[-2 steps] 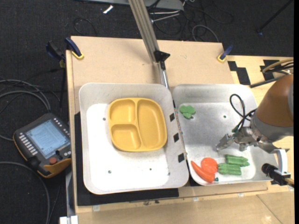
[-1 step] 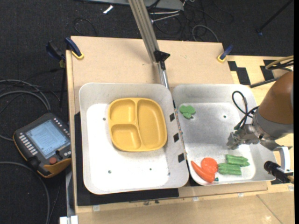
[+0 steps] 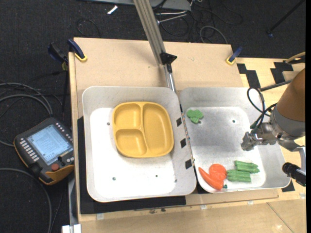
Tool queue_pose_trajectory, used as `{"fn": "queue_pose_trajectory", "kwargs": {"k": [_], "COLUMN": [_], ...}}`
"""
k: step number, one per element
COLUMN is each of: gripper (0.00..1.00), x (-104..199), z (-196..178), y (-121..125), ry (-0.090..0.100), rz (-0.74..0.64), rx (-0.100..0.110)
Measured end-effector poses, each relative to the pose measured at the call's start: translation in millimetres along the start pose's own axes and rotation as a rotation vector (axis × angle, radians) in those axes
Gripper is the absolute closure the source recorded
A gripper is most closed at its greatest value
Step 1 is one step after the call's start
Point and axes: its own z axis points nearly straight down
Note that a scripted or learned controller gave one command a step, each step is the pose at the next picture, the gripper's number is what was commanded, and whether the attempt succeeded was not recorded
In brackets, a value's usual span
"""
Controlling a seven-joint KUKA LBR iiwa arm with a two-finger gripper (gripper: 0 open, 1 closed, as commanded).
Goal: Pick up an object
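Observation:
The right bin (image 3: 218, 125) holds a small green broccoli piece (image 3: 195, 115) near its upper left. Along its front edge lie an orange carrot (image 3: 209, 179), a red tomato (image 3: 217, 171) and two green bean pods (image 3: 243, 171). My gripper (image 3: 249, 143) hangs over the right side of this bin, above and slightly right of the pods. It is a short way from them and nothing shows in it.
A yellow divided plate (image 3: 143, 129) sits in the left bin (image 3: 97, 178). A metal pole (image 3: 150, 25) slants in from the top to the seam between the bins. A teach pendant (image 3: 46, 149) lies on the floor at left.

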Motion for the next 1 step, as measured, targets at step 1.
{"fn": "queue_pose_trajectory", "kwargs": {"k": [1], "gripper": [1.0], "x": [-1.7], "z": [-44.3], "y": [-4.0], "ry": [-0.001], "rz": [0.0], "rx": [-0.001]}}
